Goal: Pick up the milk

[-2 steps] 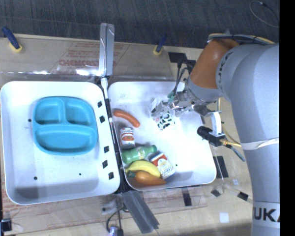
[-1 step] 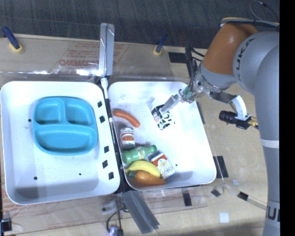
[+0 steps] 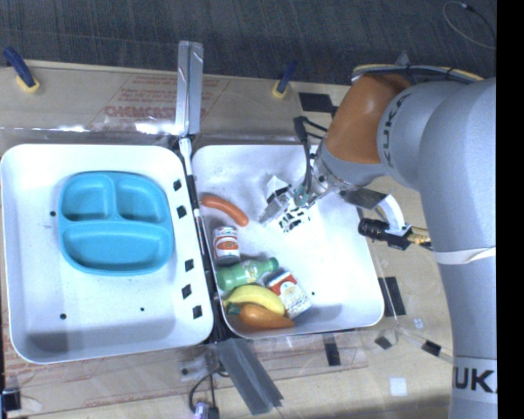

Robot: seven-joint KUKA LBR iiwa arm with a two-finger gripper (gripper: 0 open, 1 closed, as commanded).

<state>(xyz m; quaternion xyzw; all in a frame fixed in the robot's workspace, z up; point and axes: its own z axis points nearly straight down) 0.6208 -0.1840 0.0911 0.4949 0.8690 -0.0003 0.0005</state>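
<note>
My gripper (image 3: 307,192) hung low over the upper middle of the right bin (image 3: 354,273), and I could not tell from this slanted view how wide my jaws stood or whether anything sat between them. The milk (image 3: 284,207), a small white carton with black patches, lay tilted right at my tip, touching or all but touching it, stretching down and to the left from where my fingers pointed. Whether I had hold of it or merely rested against it I could not make out.

Just to the left of the milk lay a sausage (image 3: 224,207), close to the wall between the two bins. Below it stood a small jar (image 3: 227,243) with a red and white label. Further down came a green bottle (image 3: 244,273) lying on its side, then a red-labelled can (image 3: 290,291) beside it, a banana (image 3: 255,298), and an orange fruit (image 3: 258,318) pressed into the bin's lower left corner. All of these were well apart from my gripper.

My wrist rose up and to the right into the orange band (image 3: 362,120), and the grey arm ran on down the right side of the view. In the left bin (image 3: 26,260) sat a blue divided plate (image 3: 116,221), far from me.
</note>
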